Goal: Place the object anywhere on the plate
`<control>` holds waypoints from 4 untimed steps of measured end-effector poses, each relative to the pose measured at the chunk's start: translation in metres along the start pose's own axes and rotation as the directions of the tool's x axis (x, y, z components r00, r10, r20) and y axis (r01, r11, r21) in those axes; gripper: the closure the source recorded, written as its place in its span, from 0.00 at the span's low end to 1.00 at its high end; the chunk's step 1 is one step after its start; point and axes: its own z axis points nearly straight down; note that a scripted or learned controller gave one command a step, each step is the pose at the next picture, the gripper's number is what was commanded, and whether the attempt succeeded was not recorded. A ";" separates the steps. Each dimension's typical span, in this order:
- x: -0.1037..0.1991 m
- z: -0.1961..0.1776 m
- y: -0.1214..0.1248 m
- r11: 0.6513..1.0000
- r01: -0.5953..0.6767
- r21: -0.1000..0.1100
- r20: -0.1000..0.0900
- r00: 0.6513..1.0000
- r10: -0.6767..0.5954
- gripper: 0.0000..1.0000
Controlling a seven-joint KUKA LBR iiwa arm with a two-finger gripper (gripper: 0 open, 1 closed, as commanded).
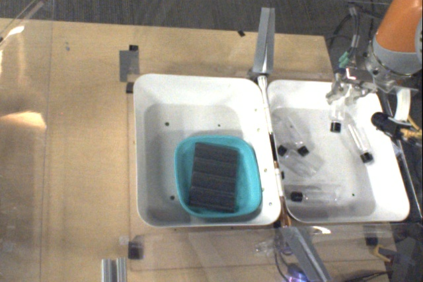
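A dark ridged block (214,176) is seen lying on the teal plate (250,168), which sits in the left bin (152,142). The gripper (344,94) is held over the right bin's (390,205) far edge; what may be clear plastic pieces (301,152) lie below. Its state cannot be told. Both bins rest on the desk (73,142).

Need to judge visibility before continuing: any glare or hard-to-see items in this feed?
Camera view: bright glare patch on the bench at left; clear objects in the right bin nearly vanish against white; the dark ridged block on the teal plate reads sharply.
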 end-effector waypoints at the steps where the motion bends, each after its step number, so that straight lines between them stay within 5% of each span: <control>1: 0.094 0.018 0.013 0.997 0.079 0.002 -0.003 0.997 -0.079 1.00; 2: 0.116 0.018 -0.067 0.949 0.317 0.003 -0.004 0.949 -0.317 1.00; 3: 0.210 0.017 -0.075 0.940 0.340 0.000 -0.004 0.940 -0.340 1.00; 4: 0.210 0.017 -0.075 0.941 0.339 0.000 -0.004 0.941 -0.339 0.00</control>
